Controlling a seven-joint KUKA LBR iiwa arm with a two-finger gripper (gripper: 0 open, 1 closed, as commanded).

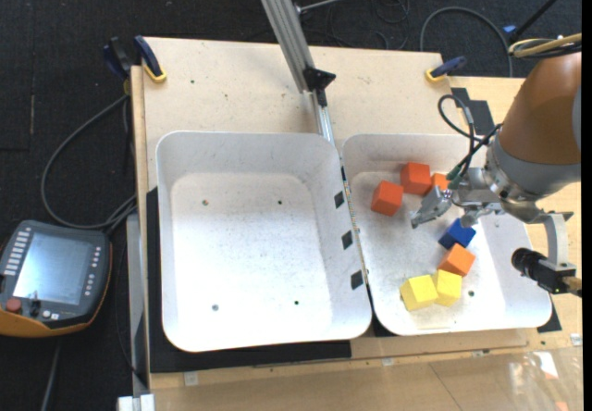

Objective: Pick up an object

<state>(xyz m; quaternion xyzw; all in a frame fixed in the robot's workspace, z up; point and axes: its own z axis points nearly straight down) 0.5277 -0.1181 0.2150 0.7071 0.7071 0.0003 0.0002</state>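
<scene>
The right bin (pixel 518 307) holds several blocks. Two orange blocks (pixel 388 198) (pixel 416 177) lie at its upper left, and a third orange bit (pixel 440 181) peeks out beside the gripper. A blue block (pixel 457 235) sits mid-bin, with another orange block (pixel 457 261) below it and two yellow blocks (pixel 419 292) (pixel 449 286) near the front. My gripper (pixel 428 213) hovers over the bin between the upper orange blocks and the blue block. Its fingers are open, pointing down-left, with nothing between them.
The left bin (pixel 176 215) lies beside the right one, split off by a shared rim (pixel 350 233). A metal pole (pixel 282 11) slants in from the top toward that rim. A teach pendant (pixel 51 275) rests off the bench at left.
</scene>
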